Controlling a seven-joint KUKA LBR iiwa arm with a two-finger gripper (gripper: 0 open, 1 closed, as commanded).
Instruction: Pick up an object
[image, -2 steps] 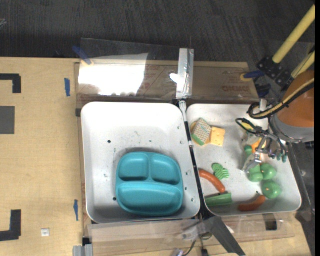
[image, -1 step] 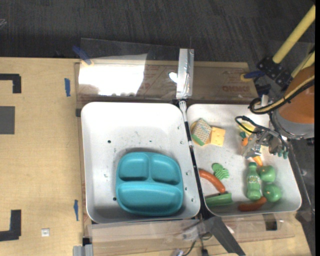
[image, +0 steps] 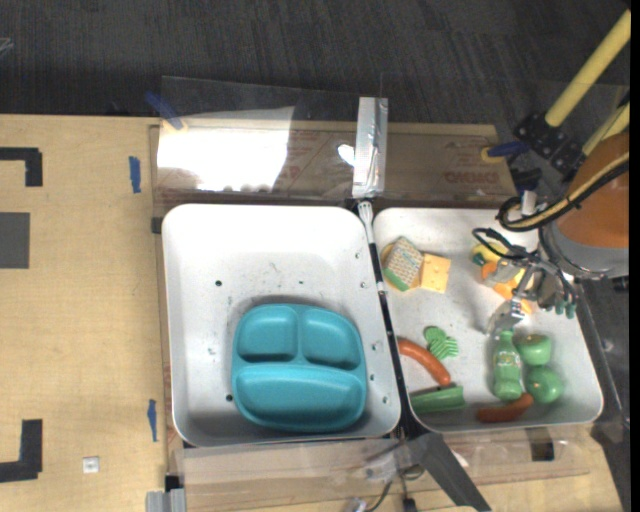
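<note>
The right bin (image: 455, 225) holds several toy foods. A tan waffle piece (image: 401, 262) and a yellow block (image: 435, 272) lie at its back left. A small green leafy piece (image: 441, 342), an orange-red sausage shape (image: 425, 362) and a dark green pickle (image: 438, 399) lie at the front left. My gripper (image: 512, 312) hangs low over the bin's right half, just above a green bottle-like toy (image: 506, 368). Beside that toy are two round green pieces (image: 541, 366), with a red chili (image: 505, 409) in front. An orange piece (image: 487, 264) sits just behind the gripper.
The left bin (image: 200, 260) holds a teal divided plate (image: 298, 370) at its front. A clear plastic sheet (image: 250, 150) and a metal strip (image: 371, 145) lie behind the bins. Cables and the orange wrist band (image: 600, 205) hang over the right bin's right edge.
</note>
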